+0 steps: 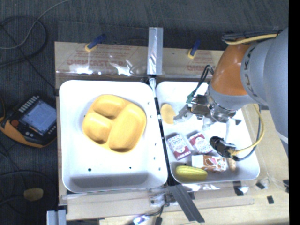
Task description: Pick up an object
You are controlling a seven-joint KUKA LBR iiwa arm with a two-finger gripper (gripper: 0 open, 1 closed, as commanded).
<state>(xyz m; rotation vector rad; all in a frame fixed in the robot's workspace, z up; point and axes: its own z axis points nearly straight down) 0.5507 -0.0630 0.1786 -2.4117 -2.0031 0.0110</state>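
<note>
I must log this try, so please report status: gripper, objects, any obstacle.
Gripper low over right bin. Two red packets, corn, carton lying near it. Yellow tray in left bin.

Two white bins: left bin (75,168) and right bin (248,165). In the left one, a big yellow lumpy dish (114,122), darker orange-yellow at the edges. In the right one, a small pale yellow round thing (167,111), two red-and-white packets (178,146) (201,143) with tiny pictures, one more red, white and brown packet (215,162), and a yellow corn cob (191,173) with a bit of green. Grey arm (274,55) with a shiny orange band (231,71). Yellow cable (253,142) with a black plug. Brown bench top (65,60) under clear plastic. Blue-and-yellow clips (95,42) (193,50). Orange and black handset (32,121) with a blue-grey screen. Dark grey floor (28,13).
</note>
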